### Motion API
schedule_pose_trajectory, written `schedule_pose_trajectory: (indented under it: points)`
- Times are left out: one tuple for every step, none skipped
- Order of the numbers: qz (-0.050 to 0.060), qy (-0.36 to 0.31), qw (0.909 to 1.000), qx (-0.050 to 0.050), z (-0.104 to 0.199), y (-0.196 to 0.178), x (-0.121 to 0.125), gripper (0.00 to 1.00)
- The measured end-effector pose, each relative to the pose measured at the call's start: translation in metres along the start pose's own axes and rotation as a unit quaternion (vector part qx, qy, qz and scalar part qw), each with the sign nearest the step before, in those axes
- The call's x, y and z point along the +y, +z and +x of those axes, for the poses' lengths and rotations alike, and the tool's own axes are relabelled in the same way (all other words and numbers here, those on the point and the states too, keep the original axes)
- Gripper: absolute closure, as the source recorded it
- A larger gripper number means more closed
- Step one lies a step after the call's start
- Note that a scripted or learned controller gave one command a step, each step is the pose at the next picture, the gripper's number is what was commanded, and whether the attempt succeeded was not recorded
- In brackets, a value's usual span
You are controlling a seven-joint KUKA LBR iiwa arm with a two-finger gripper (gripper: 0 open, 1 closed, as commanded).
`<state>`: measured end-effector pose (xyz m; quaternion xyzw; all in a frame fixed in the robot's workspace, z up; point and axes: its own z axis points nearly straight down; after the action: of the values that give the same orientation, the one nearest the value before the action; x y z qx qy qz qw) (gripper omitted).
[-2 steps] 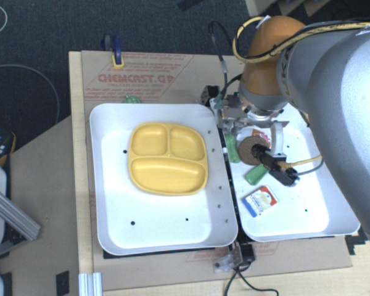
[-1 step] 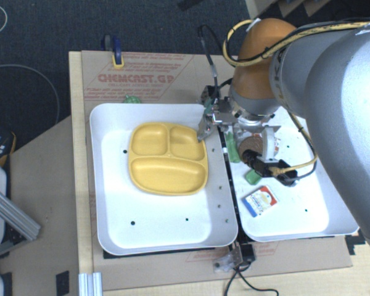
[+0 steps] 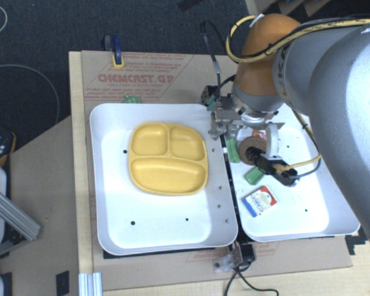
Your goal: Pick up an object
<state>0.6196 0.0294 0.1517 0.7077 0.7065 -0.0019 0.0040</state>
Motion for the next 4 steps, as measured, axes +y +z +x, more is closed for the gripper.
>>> schedule_pose_trajectory:
  points:
    - [-0.002, -0.005, 1.0000, 0.007, 0.078, -0.071, -0.012, 1.00]
    - [-0.001, -0.003, 1.0000, 0.006, 0.095, -0.132, -0.064, 1.00]
    - [0.003, -0.004, 1.0000, 0.006, 0.120, -0.159, -0.131, 1.00]
    - [-0.005, 0.003, 1.0000, 0.005, 0.045, -0.256, -0.138, 1.00]
